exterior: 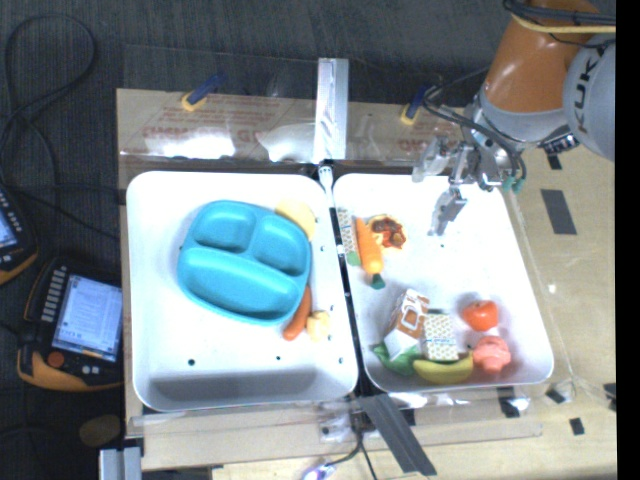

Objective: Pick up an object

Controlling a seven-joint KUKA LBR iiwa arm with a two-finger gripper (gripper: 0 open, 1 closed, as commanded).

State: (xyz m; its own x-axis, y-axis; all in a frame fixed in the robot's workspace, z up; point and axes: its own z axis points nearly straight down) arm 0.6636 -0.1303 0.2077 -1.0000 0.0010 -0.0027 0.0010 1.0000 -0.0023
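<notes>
left bin (160, 368): blue tray (246, 259) | right bin (520, 268): toy foods | fingers (448, 208): cannot tell

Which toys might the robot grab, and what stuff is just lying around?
For the job: tool, carrot, tomato, banana, small carton, all in the right bin.

Lying about: blue divided plate in the left bin, handheld screen beside the bench.

- The arm (560, 58) is thick and rounded, with a wide orange band above the wrist and a grey casing beside it.
- Dark lettering is partly visible on the grey casing.
- A black cable loops over the top of the orange band.
- The gripper (447, 208) is a cluster of small grey metal parts, with a pale slim finger (445, 211).
</notes>
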